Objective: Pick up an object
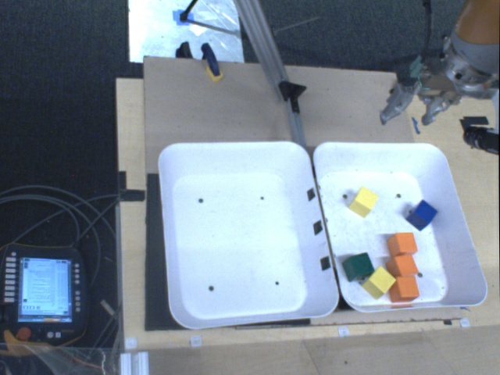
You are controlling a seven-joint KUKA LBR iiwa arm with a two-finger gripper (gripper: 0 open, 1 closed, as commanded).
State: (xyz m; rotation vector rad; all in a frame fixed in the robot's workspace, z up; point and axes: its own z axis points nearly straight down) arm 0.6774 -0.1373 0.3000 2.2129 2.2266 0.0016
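On the bench, the pincer hangs spread wide, holding nothing, above the right bin.

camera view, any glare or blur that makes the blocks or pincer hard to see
Camera view: strong glare on the shiny sheet at top; even light in the right bin, blocks sharp with small soft shadows, like the blue block; the pincer is slightly soft, open with nothing between its fingers.

Seven blocks in the right bin, hand above its far rim.
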